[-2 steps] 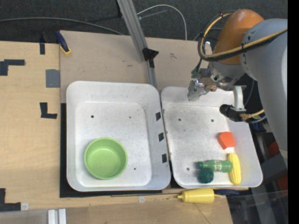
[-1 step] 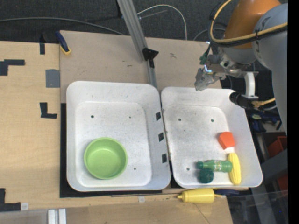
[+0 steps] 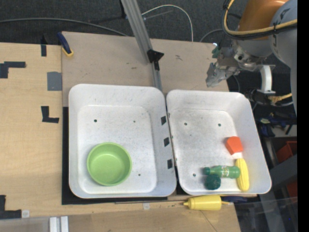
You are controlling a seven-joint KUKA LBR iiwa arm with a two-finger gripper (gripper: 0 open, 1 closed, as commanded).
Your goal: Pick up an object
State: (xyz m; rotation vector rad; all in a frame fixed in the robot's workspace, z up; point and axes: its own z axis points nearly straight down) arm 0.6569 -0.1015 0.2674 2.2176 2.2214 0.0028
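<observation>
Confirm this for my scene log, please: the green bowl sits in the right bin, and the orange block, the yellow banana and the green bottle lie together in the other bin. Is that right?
Not quite. The camera view shows the green bowl in the left bin, not the right one. The orange block, the yellow banana and the green bottle do lie together in the other bin, the right bin.
</observation>
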